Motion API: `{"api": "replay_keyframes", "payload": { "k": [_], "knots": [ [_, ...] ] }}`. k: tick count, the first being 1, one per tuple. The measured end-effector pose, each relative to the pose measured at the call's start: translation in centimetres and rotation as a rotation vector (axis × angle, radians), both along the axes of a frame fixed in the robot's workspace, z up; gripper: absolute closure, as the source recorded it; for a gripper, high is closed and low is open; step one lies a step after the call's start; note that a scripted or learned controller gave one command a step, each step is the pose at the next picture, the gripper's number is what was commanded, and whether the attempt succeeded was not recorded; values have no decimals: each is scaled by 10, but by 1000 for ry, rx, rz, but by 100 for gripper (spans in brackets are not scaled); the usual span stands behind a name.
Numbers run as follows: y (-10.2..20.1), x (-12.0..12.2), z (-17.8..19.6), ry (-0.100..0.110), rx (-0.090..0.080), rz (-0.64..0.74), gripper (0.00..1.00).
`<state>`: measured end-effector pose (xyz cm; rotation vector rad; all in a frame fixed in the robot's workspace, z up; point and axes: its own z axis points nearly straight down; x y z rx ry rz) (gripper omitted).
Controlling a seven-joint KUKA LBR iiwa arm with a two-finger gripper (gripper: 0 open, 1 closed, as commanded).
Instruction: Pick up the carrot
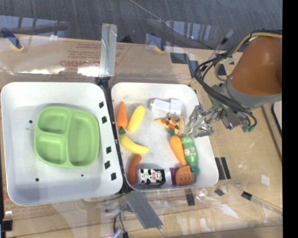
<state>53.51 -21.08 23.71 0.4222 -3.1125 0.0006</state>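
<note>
Two orange carrots lie in the right bin (154, 89). One carrot (177, 149) lies right of centre, beside a green bottle (189, 153). The other carrot (121, 116), with a green stub at its near end, lies along the bin's left wall. My gripper (199, 122) hangs over the bin's right side, just above and to the right of the first carrot, near a pizza slice (170, 125). The grey wrist with its orange band (256, 66) reaches in from the right.
The right bin also holds a yellow corn piece (136, 118), a banana (133, 145), a sausage (134, 167), a cow-print carton (152, 176), a white block (165, 105) and a waffle-like toy (184, 175). A green divided plate (67, 136) sits in the left bin (15, 133).
</note>
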Motion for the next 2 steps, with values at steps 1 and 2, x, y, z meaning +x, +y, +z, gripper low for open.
{"api": "replay_keyframes", "payload": {
  "k": [1,2],
  "knots": [
    [67,-42,-14,4,4,303,100],
    [133,-19,14,0,3,535,100]
  ]
}}
